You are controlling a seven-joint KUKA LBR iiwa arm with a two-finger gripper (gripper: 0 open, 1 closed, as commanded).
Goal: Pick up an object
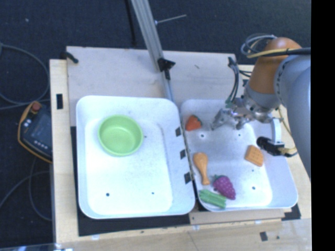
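Nearest the camera, at the front edge of the right shallow white bin [280, 195], lie a green ridged toy vegetable [212, 198] and a purple toy grape bunch [224, 186], touching or nearly so. Just behind them a tan toy drumstick [201, 166] lies with its long axis running front to back. The gripper [230, 119] hangs over the rear of this bin; whether its fingers are spread or closed cannot be told, and nothing is seen between them. The likeliest target, a small orange-red toy fruit [193, 123], lies near, toward the green plastic bowl [121, 135]; an orange toy wedge [255, 155] lies frontward.
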